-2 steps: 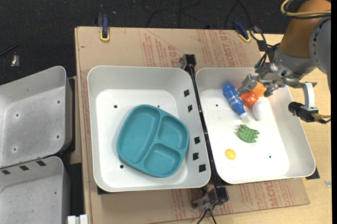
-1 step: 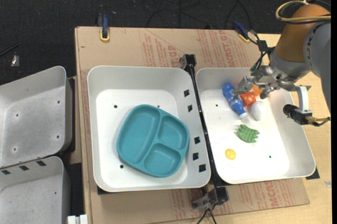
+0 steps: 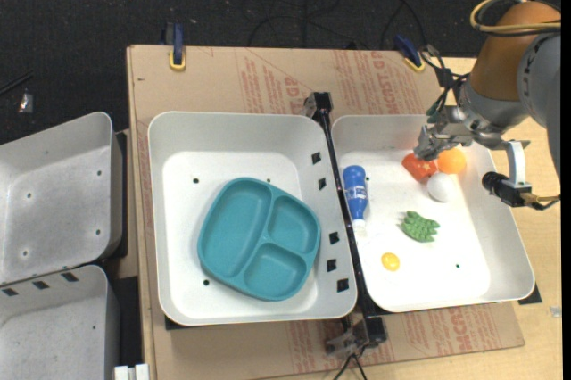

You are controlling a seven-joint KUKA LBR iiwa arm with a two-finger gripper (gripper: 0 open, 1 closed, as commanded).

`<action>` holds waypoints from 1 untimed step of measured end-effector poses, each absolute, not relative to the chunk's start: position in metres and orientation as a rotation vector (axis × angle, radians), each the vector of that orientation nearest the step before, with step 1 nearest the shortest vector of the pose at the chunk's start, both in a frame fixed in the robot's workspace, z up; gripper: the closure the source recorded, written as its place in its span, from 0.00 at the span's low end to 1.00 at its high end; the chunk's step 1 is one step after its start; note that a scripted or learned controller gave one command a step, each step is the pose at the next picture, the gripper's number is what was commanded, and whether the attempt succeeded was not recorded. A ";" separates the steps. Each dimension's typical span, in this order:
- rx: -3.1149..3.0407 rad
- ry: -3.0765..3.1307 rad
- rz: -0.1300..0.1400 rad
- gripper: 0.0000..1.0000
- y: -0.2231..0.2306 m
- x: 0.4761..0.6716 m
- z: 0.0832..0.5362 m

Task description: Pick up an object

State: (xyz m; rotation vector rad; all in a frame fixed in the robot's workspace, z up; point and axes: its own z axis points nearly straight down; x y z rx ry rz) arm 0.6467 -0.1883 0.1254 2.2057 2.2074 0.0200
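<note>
Tool (image 3: 434, 143) is positioned just above red object (image 3: 417, 167), orange ball (image 3: 451, 161) beside; finger state cannot be told.

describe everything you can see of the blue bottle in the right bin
The blue bottle lies on its side on the floor of the right bin, close along that bin's left wall, its long axis running roughly front to back. The body looks like glossy blue plastic with a pale label patch, and a white cap end points toward the bench's near edge. It lies apart from the other items there.
</note>
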 end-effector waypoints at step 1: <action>2.215 2.221 0.004 1.00 -0.185 0.641 0.172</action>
